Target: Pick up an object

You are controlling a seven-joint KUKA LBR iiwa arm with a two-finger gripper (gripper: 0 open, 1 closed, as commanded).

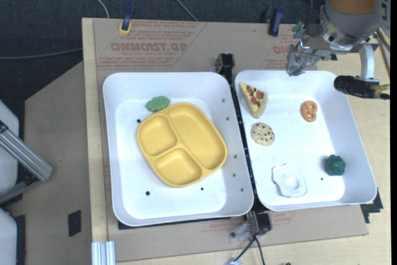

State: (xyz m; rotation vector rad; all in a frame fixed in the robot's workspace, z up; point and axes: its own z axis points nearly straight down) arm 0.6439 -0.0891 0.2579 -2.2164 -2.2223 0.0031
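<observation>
Arm: we see the grey arm with its orange band reaching in from the upper right, wrist bent downward so the pincer hangs at the far rim of the right-hand shallow white plastic bin.

Pincer: we cannot tell whether it is released or clenched; we see nothing between its tips.

Pizza slice: a triangular toy wedge with red topping and a tan crust lies below and left of the pincer, near it; its long axis runs along the bin's left wall, tip pointing toward the near side.

Pretzel: a small orange-brown knotted toy pretzel lies just below the pincer, slightly right, apart from it.

Cookie: a round tan toy cookie with dark chips sits farther below and left, just past the pizza's tip.

Egg: a glossy white toy fried egg lies well below the pincer, near the bin's front.

Green lump: a dark green rounded toy sits well below and right.

Left bin: the second white bin, well left of the pincer, carries a smooth yellow three-compartment plate, tilted diagonally, with a light green bumpy leafy toy touching its far edge.

Counter: brown printed cardboard lies under both bins.
</observation>
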